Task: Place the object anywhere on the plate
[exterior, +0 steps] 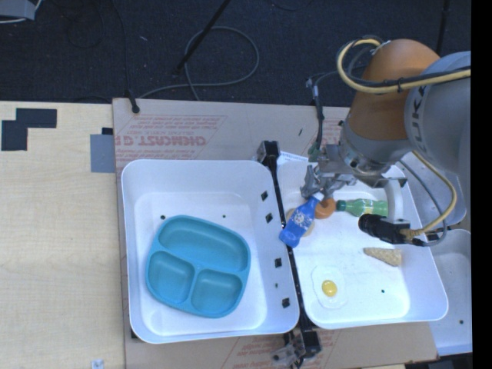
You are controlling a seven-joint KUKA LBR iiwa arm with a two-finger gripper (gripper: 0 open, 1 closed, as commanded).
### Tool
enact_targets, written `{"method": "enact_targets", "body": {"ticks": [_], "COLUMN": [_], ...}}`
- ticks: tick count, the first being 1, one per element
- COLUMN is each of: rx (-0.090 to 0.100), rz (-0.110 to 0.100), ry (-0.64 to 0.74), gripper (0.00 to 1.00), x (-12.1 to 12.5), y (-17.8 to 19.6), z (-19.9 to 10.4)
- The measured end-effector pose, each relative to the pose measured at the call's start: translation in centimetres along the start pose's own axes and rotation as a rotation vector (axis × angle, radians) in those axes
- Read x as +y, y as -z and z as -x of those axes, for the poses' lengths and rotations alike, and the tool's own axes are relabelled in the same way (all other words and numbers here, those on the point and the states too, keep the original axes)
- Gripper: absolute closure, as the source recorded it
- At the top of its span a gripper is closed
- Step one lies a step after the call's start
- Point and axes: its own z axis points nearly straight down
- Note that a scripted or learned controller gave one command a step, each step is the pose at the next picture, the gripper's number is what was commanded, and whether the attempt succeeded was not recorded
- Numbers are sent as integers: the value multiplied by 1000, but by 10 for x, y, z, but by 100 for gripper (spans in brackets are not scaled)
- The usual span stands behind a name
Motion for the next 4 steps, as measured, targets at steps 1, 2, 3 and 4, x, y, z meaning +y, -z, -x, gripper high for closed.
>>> {"method": "enact_targets", "body": {"ticks": [1, 2, 3, 4], "rx": [0, -1, -2, -2], "rz": [-1, -1, -1, -2], "ry": [0, 0, 0, 0], "gripper": [100, 100, 100, 100], "x": [3, 15, 20, 9], "y": [9, 5, -4, -1], "z": [-55, -102, -161, -220]}}
